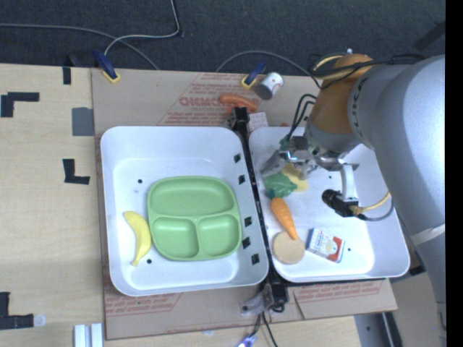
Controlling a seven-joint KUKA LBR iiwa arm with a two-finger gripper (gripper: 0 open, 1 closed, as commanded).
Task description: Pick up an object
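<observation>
My gripper (pixel 289 159) reaches down into the right bin (pixel 376 255) near its upper left, just above a green leafy toy (pixel 278 186) and a pale yellow piece (pixel 296 175). The wrist hides the fingertips. Below them lie an orange carrot (pixel 284 217), a tan round disc (pixel 289 249) and a small white and red box (pixel 325 244). In the left bin (pixel 119 157) rest a green divided plate (pixel 194 217) and a yellow banana (pixel 137 236).
The big grey arm with its orange band (pixel 336 107) covers the right bin's upper right. A black cable fitting (pixel 341 202) hangs over the bin's middle. Clamps and a small orange item (pixel 239 100) sit on the cardboard behind the bins.
</observation>
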